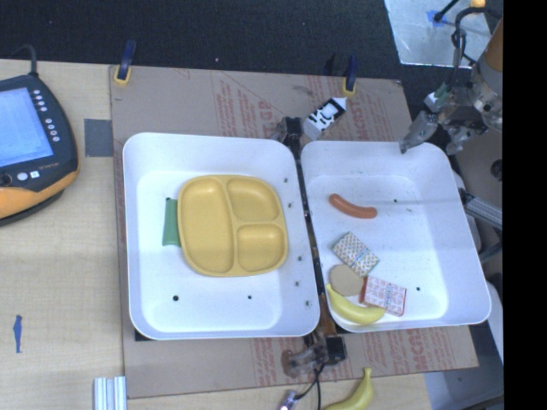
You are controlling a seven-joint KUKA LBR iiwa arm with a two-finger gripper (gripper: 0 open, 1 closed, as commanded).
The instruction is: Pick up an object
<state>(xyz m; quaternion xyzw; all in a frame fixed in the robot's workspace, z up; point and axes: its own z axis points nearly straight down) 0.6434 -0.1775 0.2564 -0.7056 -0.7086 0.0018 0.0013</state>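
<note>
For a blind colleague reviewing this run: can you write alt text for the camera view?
The gripper hovers over the far right corner of the right bin, which holds a sausage, a banana and two small packets. The left bin holds a yellow divided plate.

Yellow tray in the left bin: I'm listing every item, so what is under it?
A green flat thing pokes out from under the yellow tray at its left edge. The tray covers the rest of it.

The wooden bench (60,272) carries a brown cardboard sheet (256,92) left of the gripper (434,135), with two white bins (137,229) on it, and a teach pendant (30,143) far left.
</note>
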